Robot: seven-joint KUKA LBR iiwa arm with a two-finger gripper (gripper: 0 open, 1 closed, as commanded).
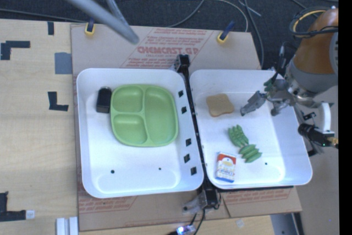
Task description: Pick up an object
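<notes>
Three things lie in the right bin [286,173] beneath me: a tan slice of toy bread [219,104] near the dividing wall, a green pea pod [243,143] toward the middle, and a small red-and-white carton [225,167] at the near edge. My gripper [264,103] hangs over the far right part of this bin, my fingers spread apart with nothing between them, one dark fingertip [248,105] pointing toward the bread and just short of it. By my reckoning the task has hardly begun: nothing is lifted, every object rests flat on the bin floor, and I am not touching any of them. What is left is the whole of it, namely to settle on one thing, most likely the bread as nearest, come down around it, close, and raise it clear. The left bin [93,173] holds a green divided plate [144,115] with a small black block [103,100] beside it, well apart from me.
</notes>
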